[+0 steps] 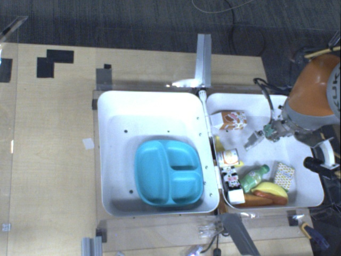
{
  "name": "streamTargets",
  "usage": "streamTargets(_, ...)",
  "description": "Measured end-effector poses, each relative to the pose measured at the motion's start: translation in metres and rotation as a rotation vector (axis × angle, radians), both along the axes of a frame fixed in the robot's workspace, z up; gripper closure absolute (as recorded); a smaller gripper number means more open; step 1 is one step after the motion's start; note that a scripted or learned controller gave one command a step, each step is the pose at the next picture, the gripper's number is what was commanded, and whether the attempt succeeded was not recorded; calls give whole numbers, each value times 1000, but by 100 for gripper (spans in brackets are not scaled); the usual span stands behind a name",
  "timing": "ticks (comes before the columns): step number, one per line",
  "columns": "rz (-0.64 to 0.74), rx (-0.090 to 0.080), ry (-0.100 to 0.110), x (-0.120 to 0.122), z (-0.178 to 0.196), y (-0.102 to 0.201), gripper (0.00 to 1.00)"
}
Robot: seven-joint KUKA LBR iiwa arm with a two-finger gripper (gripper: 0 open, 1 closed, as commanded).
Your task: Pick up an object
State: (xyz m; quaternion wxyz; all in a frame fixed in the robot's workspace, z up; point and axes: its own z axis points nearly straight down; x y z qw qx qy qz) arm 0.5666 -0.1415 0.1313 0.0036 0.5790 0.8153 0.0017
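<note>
bins: smooth white plastic, faintly glossy
tray: blue plastic, smooth, with a soft sheen
surface: pale wood, matt, fine grain
floor: dark carpet, rough weave
post: bare grey metal, brushed look
bottle: green plastic, shiny
banana: yellow, smooth, matt skin
packet: glossy printed wrapper
arm: orange band, smooth and glossy
</note>
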Motion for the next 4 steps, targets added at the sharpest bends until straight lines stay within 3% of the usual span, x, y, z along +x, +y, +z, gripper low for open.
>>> streamTargets(1, -222, 1, -7, -9, -41, 49, 0)
streamTargets(2, -102, -1, 35, 88, -44, 38, 0)
streamTargets(3, -98, -7, 40, 87, -33, 35, 100)
streamTargets(4, -202, 2, 1, 104, 82, 96, 100)
